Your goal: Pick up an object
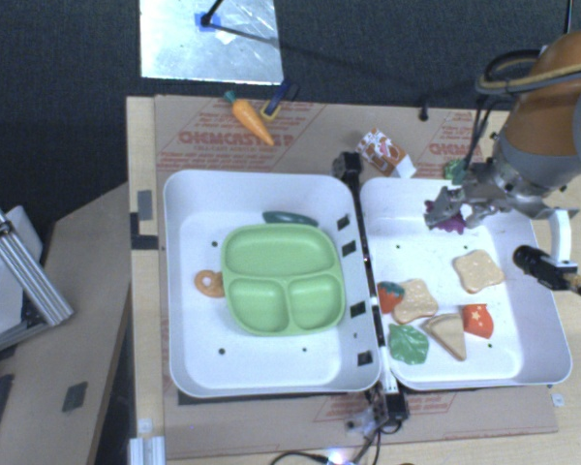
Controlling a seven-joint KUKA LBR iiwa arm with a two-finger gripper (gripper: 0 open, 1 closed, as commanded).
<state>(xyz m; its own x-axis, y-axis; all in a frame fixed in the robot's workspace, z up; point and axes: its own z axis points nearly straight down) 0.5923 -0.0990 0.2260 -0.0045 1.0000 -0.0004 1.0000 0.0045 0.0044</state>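
Purple bit point(454, 222) sits right under your end effector point(449, 207) at the right bin's point(537, 371) far edge. Can't tell if it's gripping. It's hard against the wall, so a bump or miss looks likely.

Gripper point(445, 211) low in the right bin point(542, 356) over a purple item point(453, 223), green tray point(276, 277) in left bin point(189, 337)

A robotics lab: bench point(145, 211) with white bins point(179, 260), dark backdrop.
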